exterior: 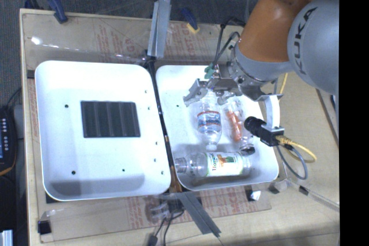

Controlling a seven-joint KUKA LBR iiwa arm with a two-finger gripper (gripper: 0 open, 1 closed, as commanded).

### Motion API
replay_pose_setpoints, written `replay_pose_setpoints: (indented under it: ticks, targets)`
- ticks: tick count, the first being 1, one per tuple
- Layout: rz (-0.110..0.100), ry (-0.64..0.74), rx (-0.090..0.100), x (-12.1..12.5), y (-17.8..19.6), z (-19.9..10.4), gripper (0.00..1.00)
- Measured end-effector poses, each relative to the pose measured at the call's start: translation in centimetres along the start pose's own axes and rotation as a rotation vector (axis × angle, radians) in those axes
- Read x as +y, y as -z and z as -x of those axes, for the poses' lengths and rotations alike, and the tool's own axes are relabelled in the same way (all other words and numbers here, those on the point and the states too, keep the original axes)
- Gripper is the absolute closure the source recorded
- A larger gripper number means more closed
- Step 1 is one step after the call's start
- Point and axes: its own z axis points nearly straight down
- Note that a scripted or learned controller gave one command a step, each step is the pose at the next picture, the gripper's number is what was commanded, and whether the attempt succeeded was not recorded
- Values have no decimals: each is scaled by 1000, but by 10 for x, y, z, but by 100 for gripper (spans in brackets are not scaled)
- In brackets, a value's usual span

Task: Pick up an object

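The arm is reaching in over the far edge of the right bin, and its gripper is hanging above the bin's far half with its two fingers spread apart, gripping nothing. A small clear water bottle is lying just below the fingertips, near the middle of the bin, its cap end pointing towards the near edge. Beside it, towards the bin's right edge, an orange-striped clear bottle is lying partly under the wrist. A larger clear bottle with a green and orange label is resting along the near edge, stretched from side to side. The left bin is lying next to it, showing a dark ribbed panel in its floor.
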Motion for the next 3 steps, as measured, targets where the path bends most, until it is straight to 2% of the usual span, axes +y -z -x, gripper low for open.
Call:
replay_pose_setpoints:
  ticks: [1, 2, 3]
  targets:
    - [0, 73, 0, 8, -88, 68, 0]
    - [1, 111, 0, 42, -184, 101, 0]
    - [0, 113, -1, 42, -174, 102, 100]
